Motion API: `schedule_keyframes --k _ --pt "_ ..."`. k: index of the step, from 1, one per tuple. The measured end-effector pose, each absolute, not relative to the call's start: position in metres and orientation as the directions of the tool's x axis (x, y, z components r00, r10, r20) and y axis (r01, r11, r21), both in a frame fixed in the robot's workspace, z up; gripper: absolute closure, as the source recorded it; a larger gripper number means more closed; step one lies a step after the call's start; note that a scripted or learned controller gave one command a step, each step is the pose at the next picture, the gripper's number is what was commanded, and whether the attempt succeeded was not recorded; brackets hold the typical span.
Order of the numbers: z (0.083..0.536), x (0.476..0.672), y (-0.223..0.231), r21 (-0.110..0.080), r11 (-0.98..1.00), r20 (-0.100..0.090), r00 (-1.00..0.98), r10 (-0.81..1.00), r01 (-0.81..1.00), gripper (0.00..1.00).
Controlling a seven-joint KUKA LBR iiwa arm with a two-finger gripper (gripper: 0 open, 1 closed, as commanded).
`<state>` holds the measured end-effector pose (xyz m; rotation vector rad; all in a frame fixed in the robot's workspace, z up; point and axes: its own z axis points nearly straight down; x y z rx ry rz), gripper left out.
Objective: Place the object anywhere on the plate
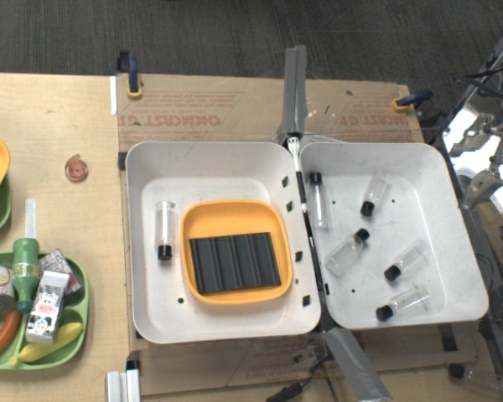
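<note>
Though mirrored, "CHEMCRZT" on cardboard [184, 117]

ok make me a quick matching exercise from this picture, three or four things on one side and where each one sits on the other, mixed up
Things:
1. orange plate
2. lone vial
3. green bottle
4. pink roll

Places:
A. wooden bench top, left of both bins
B. middle of the left bin
C. green tray at the view's left edge
D. left bin, beside the plate's left rim

Pairs: 1-B, 2-D, 3-C, 4-A
</note>
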<state>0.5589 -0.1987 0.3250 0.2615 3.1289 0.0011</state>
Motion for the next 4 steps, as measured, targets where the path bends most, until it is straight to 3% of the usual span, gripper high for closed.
schedule_keyframes --k 1,2,3,4 --pt "0.309 0.646 -0.222 -0.001 0.972 -0.006 -0.972 -0.236 -0.236 0.0" --pt "0.321 0.66 -0.222 -0.003 0.843 -0.007 -0.843 -0.538 -0.538 0.0" --pt "0.349 0.66 -0.222 -0.004 0.63 -0.006 -0.63 -0.776 -0.776 0.0" --pt "0.349 0.612 -0.221 -0.001 0.689 -0.005 -0.689 -0.725 -0.725 0.0"
